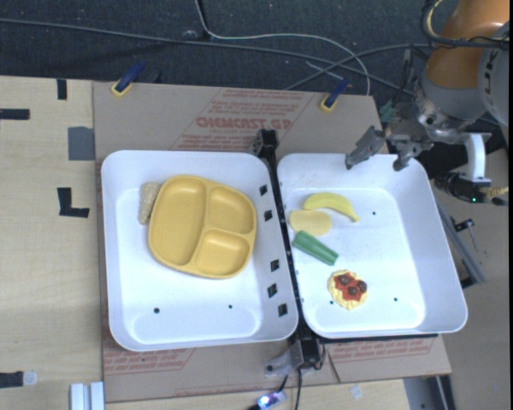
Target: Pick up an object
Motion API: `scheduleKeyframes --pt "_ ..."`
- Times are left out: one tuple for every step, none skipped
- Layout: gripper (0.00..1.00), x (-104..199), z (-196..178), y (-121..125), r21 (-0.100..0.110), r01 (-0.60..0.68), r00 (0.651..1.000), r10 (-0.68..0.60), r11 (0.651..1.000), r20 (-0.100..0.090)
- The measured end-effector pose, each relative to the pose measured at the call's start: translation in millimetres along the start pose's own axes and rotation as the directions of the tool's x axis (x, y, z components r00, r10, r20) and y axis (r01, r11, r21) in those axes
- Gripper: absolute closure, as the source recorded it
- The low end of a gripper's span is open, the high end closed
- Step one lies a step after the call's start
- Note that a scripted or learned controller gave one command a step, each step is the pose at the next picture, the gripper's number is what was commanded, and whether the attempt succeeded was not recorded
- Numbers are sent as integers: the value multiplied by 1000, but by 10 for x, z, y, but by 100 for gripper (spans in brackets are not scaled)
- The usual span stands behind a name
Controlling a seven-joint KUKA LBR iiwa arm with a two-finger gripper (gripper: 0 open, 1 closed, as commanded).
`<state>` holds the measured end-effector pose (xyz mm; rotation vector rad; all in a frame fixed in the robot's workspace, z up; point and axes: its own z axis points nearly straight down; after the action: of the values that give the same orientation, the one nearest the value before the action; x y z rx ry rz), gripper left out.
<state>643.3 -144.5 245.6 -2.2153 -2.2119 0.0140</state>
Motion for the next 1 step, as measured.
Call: scheduleKeyframes --pt "0 4 -80 23 -13 3 1000 -3 1000 2"
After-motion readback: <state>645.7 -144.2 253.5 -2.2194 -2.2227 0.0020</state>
